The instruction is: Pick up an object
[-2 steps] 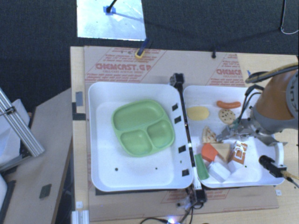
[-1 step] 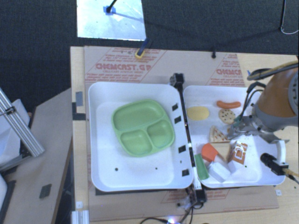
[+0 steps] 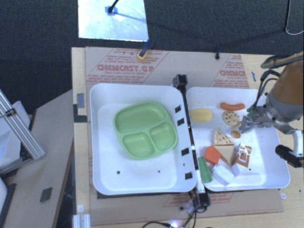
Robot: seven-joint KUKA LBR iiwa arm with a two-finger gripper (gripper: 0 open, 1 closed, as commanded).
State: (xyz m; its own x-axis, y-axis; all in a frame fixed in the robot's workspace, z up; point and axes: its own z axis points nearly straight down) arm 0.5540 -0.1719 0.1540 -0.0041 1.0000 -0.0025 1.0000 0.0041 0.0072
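Note:
The right bin (image 3: 273,177) holds several toy foods: a yellow oval piece (image 3: 201,115), a sausage (image 3: 232,106), a brown cookie (image 3: 231,118), a small tan round piece (image 3: 235,134), a triangular slice (image 3: 222,137), an orange wedge (image 3: 212,154), a toast slice (image 3: 228,152), a small printed carton (image 3: 242,156), a green stick (image 3: 204,170) and a white block (image 3: 222,175). My gripper (image 3: 247,124) is low over the bin's upper right part, just right of the cookie and above the tan round piece. Nothing visible is held in it.
The left bin (image 3: 102,175) holds a green divided plate (image 3: 145,129). A black divider with clips (image 3: 186,127) runs between the bins. The arm (image 3: 287,91) comes in over the right bin's right rim, and a dark part (image 3: 289,156) hangs by that rim.

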